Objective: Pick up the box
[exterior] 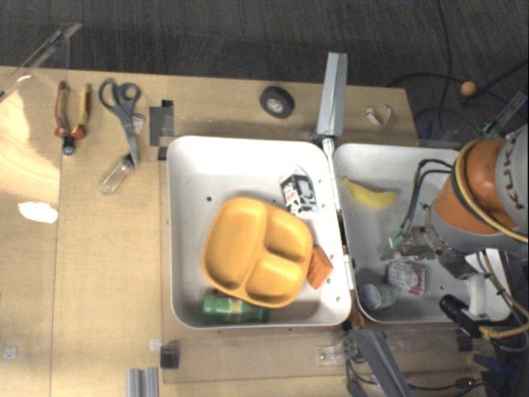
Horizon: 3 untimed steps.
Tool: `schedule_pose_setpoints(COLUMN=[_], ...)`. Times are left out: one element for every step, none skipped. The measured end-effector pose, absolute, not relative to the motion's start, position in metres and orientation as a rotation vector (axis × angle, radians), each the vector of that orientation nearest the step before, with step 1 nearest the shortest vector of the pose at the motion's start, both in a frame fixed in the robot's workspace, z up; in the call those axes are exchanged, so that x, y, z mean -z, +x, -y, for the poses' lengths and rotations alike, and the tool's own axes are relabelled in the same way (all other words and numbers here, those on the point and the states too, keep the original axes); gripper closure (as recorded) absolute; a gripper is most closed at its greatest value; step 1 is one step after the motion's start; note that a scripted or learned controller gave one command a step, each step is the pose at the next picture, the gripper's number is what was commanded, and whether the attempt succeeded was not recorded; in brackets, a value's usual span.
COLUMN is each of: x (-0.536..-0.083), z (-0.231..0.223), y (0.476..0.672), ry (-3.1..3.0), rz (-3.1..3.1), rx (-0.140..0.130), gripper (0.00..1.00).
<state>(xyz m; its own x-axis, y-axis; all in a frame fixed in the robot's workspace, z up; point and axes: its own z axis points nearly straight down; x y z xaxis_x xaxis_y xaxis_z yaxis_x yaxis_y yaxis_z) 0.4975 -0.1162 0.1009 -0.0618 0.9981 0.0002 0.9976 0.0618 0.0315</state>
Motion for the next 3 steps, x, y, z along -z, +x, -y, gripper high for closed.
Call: schedule_pose_setpoints(x=[-0.099, -0.106, -0.107], z=[0.135, 0.136, 0.15], y=[0.499, 0.496, 0.494], ry=[2.039, 1.973, 2.034], rz=[-2.354, -2.412, -2.37], rx=[-0.037, -0.024, -0.02], gripper=[0.0, 0.0, 0.0])
